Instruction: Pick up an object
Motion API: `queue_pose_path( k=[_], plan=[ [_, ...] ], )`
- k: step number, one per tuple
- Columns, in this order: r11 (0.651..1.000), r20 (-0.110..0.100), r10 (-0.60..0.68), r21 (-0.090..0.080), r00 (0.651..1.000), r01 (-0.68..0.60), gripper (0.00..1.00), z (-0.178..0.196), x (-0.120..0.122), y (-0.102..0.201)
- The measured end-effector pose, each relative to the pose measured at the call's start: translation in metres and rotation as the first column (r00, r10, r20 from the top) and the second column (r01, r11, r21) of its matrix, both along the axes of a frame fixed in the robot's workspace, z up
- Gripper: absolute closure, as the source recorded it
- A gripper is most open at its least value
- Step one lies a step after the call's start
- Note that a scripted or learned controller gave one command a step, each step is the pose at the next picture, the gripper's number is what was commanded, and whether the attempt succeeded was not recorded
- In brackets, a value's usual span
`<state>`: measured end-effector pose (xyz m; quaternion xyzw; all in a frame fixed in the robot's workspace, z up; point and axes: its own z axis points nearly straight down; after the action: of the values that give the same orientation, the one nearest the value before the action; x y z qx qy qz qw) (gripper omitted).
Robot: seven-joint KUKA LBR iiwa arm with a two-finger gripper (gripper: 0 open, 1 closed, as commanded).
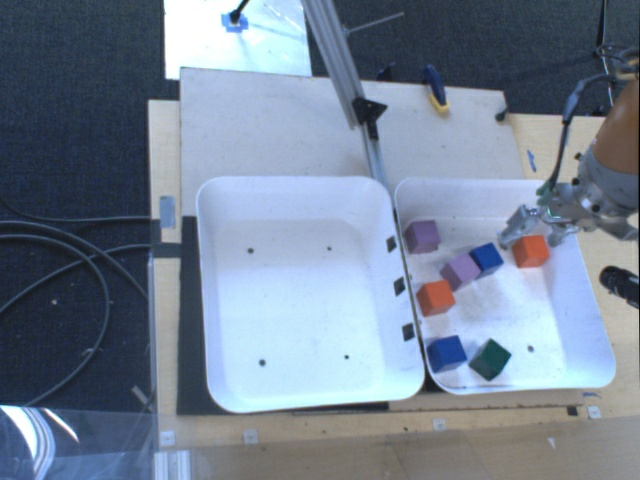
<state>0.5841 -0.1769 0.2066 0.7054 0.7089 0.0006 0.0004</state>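
My gripper [537, 230] hangs over the upper right part of the right bin [585, 308], reaching in from the right edge. Its fingers stand open. An orange block [531, 252] lies on the bin floor directly under the fingertips, and I cannot see them pressing on it. To its left are a blue block [486, 258] and a lilac block [461, 270], touching each other. A purple block [422, 235] sits near the bin's left wall, with a second orange block [435, 297] below it. Another blue block [446, 352] and a green block [490, 359] lie near the front rim.
The left bin [215, 268] stands beside the right one, sharing a divider edge with black clips [399, 286]. A slanted metal pole [340, 58] crosses the board behind the bins. Cables lie on the dark floor at left.
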Motion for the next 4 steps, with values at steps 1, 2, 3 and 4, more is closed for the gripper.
queue_pose_path(
  k=[1, 2, 3, 4],
  plan=[
    [1.000, -0.005, -0.002, 0.002, 1.000, 0.002, 0.00, -0.031, -0.033, 0.027],
    [1.000, -0.001, 0.009, 0.004, 1.000, -0.008, 0.00, -0.016, -0.052, 0.133],
    [1.000, 0.000, -0.009, -0.002, 1.000, 0.009, 0.00, 0.000, -0.086, 0.078],
    [1.000, 0.003, -0.008, -0.005, 1.000, 0.008, 0.00, -0.012, -0.040, -0.002]
  ],
)
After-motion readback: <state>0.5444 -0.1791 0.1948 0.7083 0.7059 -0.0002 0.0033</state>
